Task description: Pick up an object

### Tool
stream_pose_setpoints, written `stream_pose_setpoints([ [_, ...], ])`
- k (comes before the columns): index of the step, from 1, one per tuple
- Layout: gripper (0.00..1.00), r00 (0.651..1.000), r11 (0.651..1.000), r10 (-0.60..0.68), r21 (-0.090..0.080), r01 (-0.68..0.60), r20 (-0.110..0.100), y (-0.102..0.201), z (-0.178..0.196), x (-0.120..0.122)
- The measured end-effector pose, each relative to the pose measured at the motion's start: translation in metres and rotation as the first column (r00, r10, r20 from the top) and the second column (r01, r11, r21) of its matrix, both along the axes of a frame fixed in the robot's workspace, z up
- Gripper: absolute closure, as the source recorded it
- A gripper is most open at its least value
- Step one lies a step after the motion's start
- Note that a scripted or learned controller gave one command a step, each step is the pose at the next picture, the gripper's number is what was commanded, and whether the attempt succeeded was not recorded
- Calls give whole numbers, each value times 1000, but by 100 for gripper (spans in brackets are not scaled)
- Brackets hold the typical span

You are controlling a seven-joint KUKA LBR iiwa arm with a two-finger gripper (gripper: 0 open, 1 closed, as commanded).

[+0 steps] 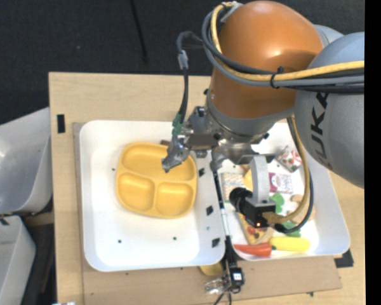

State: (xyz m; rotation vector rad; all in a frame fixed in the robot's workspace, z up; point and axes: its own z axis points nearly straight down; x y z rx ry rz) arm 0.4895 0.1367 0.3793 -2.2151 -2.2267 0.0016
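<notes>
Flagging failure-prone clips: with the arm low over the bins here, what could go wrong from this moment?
1. The gripper sits at the yellow divided tray's upper right rim; a rim grasp on something this wide and shallow could slip or tip it.
2. The right bin is crowded: a red pepper, a yellow piece and small packages lie close together under the arm, so a pick there could catch neighbours.

A: What is sitting where on the surface (66, 94)?

B: Two bins are lying side by side. The left bin (101, 234) is holding a divided tray (153, 186) toward its back right.

A: And the right bin (327, 224)?

B: Small items are crowding it: a carrot-shaped piece (257, 250) is lying along its front edge, and a packet (280, 183) is sitting behind that, under the arm (267, 49).
</notes>
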Motion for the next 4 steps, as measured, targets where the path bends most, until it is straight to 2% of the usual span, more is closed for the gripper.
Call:
stream_pose_setpoints([
  [1, 0, 1000, 1000, 5, 7, -5, 17, 58, 128, 0],
  [2, 100, 1000, 1000, 5, -2, -5, 3, 54, 130, 1],
  [3, 100, 1000, 1000, -13, -7, 13, -15, -37, -35, -1],
  [4, 100, 1000, 1000, -3, 1, 3, 10, -45, 45, 1],
])
